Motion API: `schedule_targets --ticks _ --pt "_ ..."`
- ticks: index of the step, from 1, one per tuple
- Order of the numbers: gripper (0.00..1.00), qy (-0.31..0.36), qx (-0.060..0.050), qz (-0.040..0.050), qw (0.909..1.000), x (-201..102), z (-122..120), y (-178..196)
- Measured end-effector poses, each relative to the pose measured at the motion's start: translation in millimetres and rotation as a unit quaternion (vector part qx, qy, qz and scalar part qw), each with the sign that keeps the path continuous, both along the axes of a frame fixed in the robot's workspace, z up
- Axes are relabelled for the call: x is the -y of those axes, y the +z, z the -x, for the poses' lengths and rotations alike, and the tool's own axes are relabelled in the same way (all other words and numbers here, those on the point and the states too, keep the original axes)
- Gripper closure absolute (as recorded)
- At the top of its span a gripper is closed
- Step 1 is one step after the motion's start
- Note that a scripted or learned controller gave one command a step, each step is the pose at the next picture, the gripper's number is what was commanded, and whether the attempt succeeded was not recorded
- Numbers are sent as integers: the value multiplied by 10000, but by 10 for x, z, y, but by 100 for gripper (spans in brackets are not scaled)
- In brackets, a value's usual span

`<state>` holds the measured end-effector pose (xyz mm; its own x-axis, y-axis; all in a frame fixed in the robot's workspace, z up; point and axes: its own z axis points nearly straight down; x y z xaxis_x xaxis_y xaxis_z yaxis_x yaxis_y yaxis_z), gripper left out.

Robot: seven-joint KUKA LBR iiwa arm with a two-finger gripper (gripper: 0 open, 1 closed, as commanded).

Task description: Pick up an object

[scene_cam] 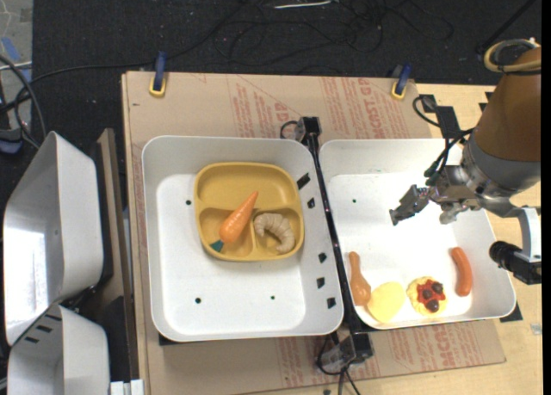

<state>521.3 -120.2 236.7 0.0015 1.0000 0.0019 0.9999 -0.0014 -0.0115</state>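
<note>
On the bench (224, 101), two shallow white bins side by side, meeting along a black divider.

Left bin (172, 238): one yellow divided plate (250, 180) set toward the far edge, nearer the right wall than the left. Contents of the plate: one orange carrot (238, 217), lying aslant across the middle rib, pointed end toward the far right; one pale curled shrimp (275, 230) in the near right compartment, just beside the carrot.

Right bin (379, 169): four items, all along the near edge. From the near left corner: one orange drumstick-shaped piece (357, 279), lengthwise beside the left wall; one pale yellow round piece (387, 300), touching the drumstick's thick end; one small round piece with red and dark toppings (428, 294), just beside the yellow one; one orange sausage (463, 270), upright in the view, near the right wall.

Arm: grey body with orange band, entering over the right bin's right edge. Gripper (411, 204) above the middle of the right bin, apart from all four items, nothing between its fingers. Finger spacing cannot be told from this angle.
</note>
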Motion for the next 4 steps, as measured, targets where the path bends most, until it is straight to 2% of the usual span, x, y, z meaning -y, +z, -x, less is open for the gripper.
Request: schedule_targets --ticks 1,2,4 --pt "0 12 53 9 10000 -1 -23 52" --pt "0 -2 34 5 10000 -14 67 -425" --pt "0 -1 30 4 10000 -66 85 -1403"
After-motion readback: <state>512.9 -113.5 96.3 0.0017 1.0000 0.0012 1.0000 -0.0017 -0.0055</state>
